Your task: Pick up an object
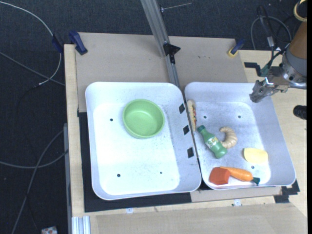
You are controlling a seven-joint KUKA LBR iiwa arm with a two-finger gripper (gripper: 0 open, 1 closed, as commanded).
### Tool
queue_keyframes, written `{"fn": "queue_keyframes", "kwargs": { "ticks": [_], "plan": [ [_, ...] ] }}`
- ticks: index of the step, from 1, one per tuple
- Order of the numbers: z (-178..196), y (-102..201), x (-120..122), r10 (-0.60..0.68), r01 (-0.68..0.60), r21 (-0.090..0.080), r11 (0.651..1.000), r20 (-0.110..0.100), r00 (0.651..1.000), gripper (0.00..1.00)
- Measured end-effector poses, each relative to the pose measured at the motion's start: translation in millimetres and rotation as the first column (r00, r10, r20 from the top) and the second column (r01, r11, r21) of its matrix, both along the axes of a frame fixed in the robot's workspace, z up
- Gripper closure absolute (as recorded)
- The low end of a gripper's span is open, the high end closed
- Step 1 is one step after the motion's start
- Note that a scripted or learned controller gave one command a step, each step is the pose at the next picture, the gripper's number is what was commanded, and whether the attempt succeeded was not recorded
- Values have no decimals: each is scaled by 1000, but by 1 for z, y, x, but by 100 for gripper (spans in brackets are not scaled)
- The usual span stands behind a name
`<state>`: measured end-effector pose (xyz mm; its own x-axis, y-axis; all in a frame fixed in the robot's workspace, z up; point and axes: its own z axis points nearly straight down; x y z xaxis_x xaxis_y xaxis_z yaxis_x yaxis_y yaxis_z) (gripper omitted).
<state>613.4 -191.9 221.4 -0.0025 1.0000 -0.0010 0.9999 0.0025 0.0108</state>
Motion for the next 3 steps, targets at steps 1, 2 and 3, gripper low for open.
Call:
{"fn": "queue_keyframes", "kwargs": {
  "ticks": [1,2,3],
  "plan": [
    [44,0,2,0,0,0,1000,-2,1000,100],
    [35,50,-23,2,-2,8,1000,-19,1000,100],
    [38,107,-46,4,-4,9,1000,-21,1000,100]
  ]
}}
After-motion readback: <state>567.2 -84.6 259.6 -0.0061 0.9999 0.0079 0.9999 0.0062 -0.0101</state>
